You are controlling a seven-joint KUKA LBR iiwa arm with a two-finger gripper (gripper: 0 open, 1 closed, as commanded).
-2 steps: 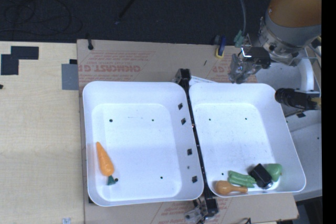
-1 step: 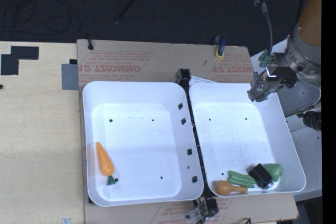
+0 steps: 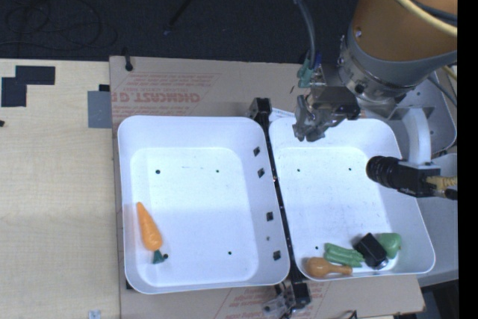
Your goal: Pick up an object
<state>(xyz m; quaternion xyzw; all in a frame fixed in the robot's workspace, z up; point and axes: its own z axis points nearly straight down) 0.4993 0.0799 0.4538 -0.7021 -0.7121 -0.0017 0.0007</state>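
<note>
Nearest, along the bottom edge of the right shallow white plastic bin (image 3: 418, 265), lies a huddle of toys: a small tan pear-shaped plastic piece (image 3: 326, 267), a green bean-like pod (image 3: 343, 255), a black boxy block (image 3: 371, 249) lying partly across the pod, and a rounded green piece (image 3: 389, 241) just beside the block. In the lower left of the left white plastic bin (image 3: 187, 132) rests an orange plastic carrot with a green stub (image 3: 149, 227). Farther back, the grey two-finger gripper (image 3: 312, 128) hangs over the right bin's upper left corner, well apart from the toys; whether its fingers are apart or together I cannot tell.
</note>
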